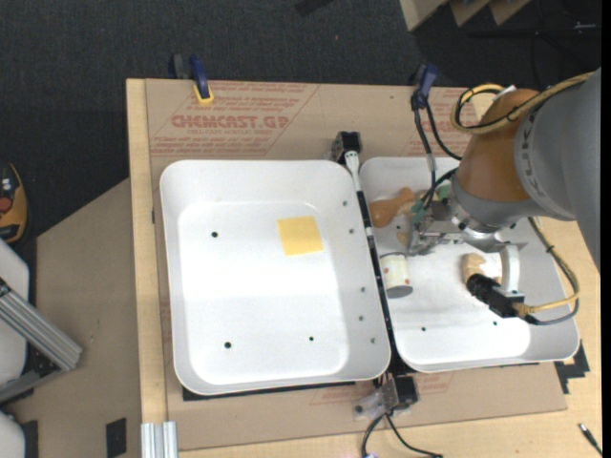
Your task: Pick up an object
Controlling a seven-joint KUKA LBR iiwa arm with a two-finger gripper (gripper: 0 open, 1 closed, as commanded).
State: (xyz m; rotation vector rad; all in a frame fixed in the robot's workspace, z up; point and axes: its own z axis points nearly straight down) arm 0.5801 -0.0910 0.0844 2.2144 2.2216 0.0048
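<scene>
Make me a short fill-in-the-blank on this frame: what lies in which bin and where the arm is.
1. The yellow square lies flat in the ____ bin.
2. The arm's wrist, with the gripper, is over the ____ bin.
3. The small white cylinder lies in the right bin, near the rim it shares with the ____ bin.
4. The colour of both bins is ____.

Missing words: left; right; left; white

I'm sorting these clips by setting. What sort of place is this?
Probably a robotics lab or workshop test bench. A grey arm reaches over two shallow white bins, which sit on a cardboard-covered bench held by clamps, with dark carpet around.
</scene>
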